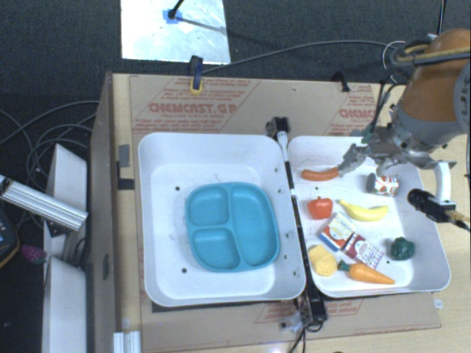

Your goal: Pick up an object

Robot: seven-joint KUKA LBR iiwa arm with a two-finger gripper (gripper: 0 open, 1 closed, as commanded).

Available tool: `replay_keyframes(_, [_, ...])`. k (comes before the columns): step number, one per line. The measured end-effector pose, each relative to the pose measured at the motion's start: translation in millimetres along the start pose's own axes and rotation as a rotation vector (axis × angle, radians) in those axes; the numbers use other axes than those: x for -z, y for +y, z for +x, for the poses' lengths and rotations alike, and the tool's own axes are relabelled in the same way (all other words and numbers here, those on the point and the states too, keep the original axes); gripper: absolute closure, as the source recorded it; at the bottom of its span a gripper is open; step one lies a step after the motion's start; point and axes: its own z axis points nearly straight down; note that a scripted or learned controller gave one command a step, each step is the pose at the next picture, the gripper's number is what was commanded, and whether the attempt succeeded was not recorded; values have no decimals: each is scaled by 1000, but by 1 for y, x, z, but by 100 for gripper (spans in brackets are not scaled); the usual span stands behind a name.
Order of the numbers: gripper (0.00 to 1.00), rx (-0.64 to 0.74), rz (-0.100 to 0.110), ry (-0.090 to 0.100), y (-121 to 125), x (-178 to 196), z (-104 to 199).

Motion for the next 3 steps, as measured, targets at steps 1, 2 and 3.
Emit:
replay_keyframes(1, [0,-2,2,0,-16,-90,-13])
replay_keyframes(2, [0,-2,-15,-2,-82,-125,-33])
replay_keyframes(3, [0,0,-11,-1,-21,-126,-53])
